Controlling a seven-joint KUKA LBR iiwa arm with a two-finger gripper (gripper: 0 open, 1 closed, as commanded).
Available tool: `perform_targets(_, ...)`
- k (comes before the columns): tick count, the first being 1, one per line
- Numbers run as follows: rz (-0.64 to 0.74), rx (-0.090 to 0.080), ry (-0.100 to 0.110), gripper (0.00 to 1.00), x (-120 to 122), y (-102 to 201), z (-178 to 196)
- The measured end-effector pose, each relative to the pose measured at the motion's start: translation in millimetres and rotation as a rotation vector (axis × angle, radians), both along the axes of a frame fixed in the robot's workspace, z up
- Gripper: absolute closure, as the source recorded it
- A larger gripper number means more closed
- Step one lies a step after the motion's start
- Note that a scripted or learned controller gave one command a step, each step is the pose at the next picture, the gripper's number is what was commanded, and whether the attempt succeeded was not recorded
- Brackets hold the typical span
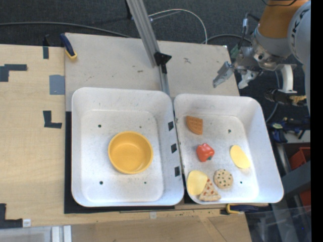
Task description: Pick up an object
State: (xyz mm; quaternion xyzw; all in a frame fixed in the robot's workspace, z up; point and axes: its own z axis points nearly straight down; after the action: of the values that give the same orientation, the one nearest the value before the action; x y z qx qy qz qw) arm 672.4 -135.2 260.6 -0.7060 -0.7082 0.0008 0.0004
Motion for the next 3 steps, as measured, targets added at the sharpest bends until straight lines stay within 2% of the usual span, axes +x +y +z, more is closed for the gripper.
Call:
perform_targets(1, 0.000, -0.001, 0.000, 0.00, -0.1, -0.2, 0.0)
perform_targets(3, -0.001, 0.000, 0.003, 0.00, 3.3, 9.2, -90.0)
